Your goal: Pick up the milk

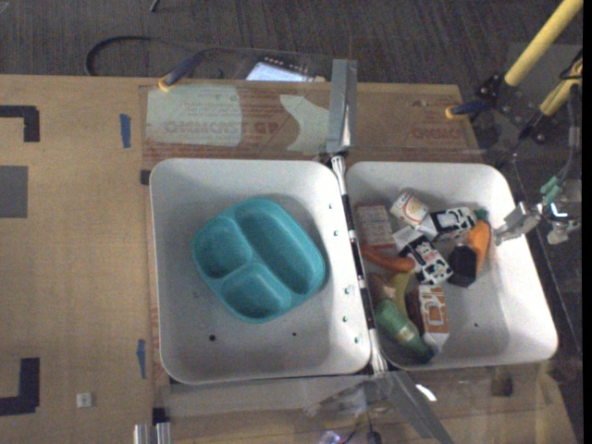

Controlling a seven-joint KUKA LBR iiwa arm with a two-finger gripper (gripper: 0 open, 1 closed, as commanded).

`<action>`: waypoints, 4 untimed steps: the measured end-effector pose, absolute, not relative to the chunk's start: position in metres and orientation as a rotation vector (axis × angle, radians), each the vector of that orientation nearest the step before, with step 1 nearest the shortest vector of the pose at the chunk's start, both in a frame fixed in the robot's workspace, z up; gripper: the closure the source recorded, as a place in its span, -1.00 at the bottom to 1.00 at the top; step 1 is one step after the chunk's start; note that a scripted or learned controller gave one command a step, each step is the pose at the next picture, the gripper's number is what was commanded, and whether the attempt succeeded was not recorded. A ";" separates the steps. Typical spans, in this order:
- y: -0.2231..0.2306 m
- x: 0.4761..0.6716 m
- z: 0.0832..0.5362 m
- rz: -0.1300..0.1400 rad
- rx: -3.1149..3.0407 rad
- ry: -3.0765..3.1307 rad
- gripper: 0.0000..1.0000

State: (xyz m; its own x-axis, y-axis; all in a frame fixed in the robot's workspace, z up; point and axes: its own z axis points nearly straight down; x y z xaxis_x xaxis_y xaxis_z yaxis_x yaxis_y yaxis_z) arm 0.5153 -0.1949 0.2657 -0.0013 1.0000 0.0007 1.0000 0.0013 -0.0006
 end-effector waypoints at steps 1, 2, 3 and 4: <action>-0.195 0.516 0.276 -0.002 -2.221 -2.225 1.00; -0.195 0.517 0.286 -0.005 -2.223 -2.228 1.00; -0.224 0.494 0.260 -0.001 -2.048 -2.382 1.00; -0.109 0.520 0.319 -0.002 -2.051 -2.382 1.00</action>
